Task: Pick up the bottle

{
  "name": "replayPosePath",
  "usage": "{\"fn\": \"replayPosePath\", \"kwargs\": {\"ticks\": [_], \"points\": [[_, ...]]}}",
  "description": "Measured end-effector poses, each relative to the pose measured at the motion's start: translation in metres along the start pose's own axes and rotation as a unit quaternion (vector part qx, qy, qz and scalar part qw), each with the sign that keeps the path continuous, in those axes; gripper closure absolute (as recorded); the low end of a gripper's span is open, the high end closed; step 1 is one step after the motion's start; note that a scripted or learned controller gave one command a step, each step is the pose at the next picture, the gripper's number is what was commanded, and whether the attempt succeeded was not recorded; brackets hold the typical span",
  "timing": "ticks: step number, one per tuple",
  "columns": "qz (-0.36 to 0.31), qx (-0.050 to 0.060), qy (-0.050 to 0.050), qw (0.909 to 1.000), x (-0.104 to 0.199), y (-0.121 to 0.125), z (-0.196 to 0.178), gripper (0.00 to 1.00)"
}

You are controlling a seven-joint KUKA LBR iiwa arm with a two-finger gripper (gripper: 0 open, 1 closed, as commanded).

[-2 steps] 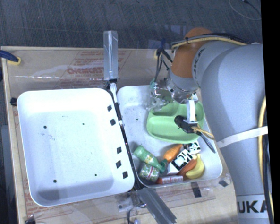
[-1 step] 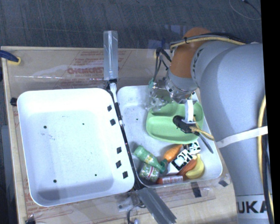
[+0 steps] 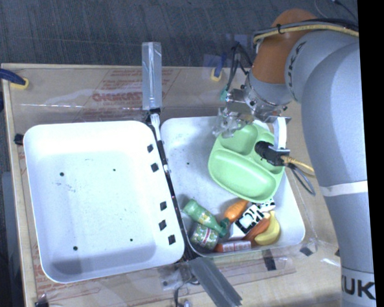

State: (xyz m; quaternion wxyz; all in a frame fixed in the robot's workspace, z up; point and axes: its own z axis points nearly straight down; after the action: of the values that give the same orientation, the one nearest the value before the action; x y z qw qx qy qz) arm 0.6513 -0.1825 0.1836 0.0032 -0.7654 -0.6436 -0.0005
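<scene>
White plastic makes up both shallow bins: the left bin point(image 3: 88, 266) lies bare inside, and the right bin point(image 3: 185, 150) carries all the clutter. From the camera view, the grey arm point(image 3: 325, 109) with its orange band comes in from three o'clock and bends over the right bin's far edge. Its gripper point(image 3: 232, 121) hangs at about twelve o'clock of that bin, just over the upper end of a pale green container point(image 3: 241, 169) that lies tilted across the bin's middle. Whether the gripper is spread or closed cannot be told, since the metal parts blur together against the green plastic.

The bottle point(image 3: 202, 221), green with a lighter label, lies on its side at about seven o'clock of the right bin, close to the divider between the bins and well apart from the gripper. Just beside it, toward five o'clock, sit an orange carrot-like piece point(image 3: 235, 210), a black-and-white patterned item point(image 3: 254, 216) and a yellow-orange fruit shape point(image 3: 268, 231). A thin reddish tube point(image 3: 235, 246) lies along the near wall, at six o'clock.
</scene>
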Motion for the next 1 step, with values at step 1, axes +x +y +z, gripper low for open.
{"fn": "replayPosePath", "kwargs": {"ticks": [1], "points": [[-0.063,0.001,-0.002,0.9980,-0.0116,0.0082,0.0889,1.00]]}}
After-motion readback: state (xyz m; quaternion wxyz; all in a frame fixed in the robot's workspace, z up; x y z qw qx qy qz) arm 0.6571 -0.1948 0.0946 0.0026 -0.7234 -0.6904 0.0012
